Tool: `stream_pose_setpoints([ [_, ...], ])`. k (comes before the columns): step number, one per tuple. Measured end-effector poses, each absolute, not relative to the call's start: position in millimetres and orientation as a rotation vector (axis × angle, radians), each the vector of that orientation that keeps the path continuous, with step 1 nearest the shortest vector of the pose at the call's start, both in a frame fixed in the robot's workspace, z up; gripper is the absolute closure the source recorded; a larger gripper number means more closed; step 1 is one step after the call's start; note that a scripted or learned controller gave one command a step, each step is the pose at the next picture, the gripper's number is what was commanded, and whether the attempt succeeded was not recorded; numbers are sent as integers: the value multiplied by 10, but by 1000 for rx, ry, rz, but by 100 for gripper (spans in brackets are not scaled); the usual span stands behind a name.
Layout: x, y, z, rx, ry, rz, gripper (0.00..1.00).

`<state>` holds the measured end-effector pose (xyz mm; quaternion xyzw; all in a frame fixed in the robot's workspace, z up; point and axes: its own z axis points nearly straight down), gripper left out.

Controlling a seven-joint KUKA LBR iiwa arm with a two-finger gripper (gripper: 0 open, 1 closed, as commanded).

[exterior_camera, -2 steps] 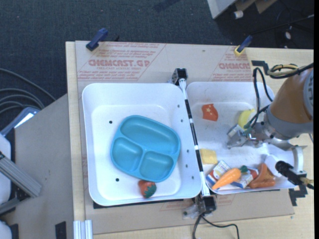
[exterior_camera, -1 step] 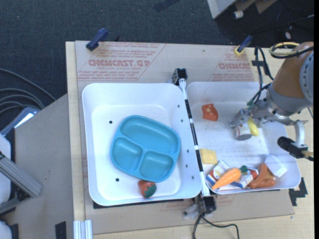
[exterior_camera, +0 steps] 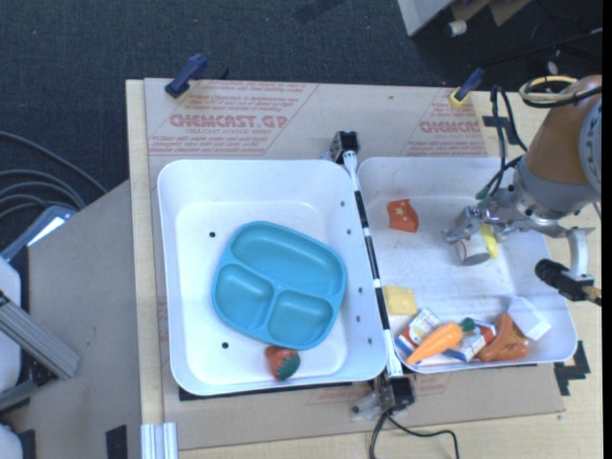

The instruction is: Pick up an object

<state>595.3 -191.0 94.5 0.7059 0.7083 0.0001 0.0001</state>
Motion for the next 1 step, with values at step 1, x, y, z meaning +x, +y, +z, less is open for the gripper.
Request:
stream_pose_setpoints([
  [1, 5785, -1057, 1558, 2222, 2224, -1, 100],
])
